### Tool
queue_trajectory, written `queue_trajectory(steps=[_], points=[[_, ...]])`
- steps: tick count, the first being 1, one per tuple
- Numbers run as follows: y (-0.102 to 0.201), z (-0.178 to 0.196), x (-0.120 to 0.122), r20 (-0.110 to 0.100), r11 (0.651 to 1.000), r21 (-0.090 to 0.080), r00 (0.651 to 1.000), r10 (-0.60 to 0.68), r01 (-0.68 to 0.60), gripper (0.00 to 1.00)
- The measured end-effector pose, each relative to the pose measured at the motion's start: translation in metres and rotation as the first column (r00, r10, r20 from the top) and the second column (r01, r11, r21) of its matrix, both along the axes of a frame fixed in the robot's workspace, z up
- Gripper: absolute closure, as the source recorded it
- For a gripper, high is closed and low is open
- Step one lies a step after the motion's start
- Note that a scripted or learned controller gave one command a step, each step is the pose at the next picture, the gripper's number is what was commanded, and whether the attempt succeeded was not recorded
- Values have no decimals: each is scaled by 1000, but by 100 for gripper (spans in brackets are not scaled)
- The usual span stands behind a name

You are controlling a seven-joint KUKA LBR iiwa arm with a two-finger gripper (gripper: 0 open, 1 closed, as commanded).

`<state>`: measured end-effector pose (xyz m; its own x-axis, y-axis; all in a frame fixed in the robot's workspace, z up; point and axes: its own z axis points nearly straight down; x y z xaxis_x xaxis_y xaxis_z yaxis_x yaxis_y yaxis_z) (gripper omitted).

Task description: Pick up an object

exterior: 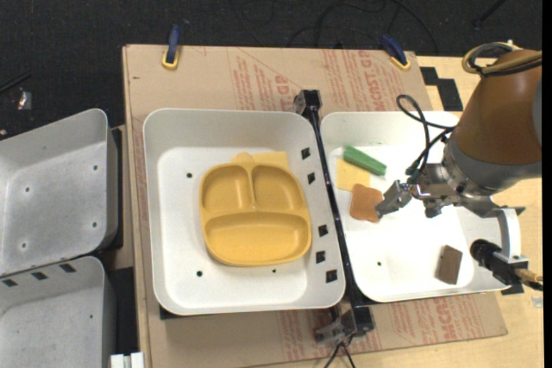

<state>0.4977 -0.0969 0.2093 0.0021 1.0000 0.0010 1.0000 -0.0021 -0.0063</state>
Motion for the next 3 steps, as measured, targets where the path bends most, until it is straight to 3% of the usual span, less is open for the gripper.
queue_trajectory(steps=[2,3], points=[[-1,-116,3,2,1000,0,1000,-1,1,0],[-1,-104,3,5,1000,0,1000,-2,2,100]])
